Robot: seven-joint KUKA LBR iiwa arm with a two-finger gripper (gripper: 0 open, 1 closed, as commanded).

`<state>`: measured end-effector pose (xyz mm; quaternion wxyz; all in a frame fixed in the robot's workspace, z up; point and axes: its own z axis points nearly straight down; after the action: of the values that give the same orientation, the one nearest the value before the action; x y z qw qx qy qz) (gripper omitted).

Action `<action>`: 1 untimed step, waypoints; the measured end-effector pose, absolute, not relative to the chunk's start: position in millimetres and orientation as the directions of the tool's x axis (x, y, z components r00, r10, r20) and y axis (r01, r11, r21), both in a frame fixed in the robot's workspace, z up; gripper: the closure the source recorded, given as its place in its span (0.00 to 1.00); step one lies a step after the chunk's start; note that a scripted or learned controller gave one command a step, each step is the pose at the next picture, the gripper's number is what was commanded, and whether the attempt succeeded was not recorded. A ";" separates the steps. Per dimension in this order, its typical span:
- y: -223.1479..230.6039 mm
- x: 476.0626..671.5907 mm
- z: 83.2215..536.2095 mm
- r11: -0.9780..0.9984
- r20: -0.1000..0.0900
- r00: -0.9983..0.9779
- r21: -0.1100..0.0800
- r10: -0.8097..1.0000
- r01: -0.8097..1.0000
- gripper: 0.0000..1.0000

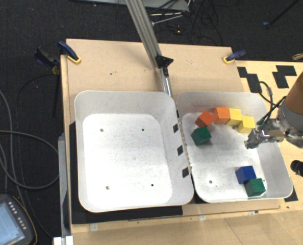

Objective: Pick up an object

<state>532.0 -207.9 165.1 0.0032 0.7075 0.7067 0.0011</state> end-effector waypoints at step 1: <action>-207.6 523.7 219.8 0.002 -0.003 -0.002 0.007 1.000 1.000 1.00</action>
<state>523.7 -207.6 219.8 0.0035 0.7064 0.7078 0.0013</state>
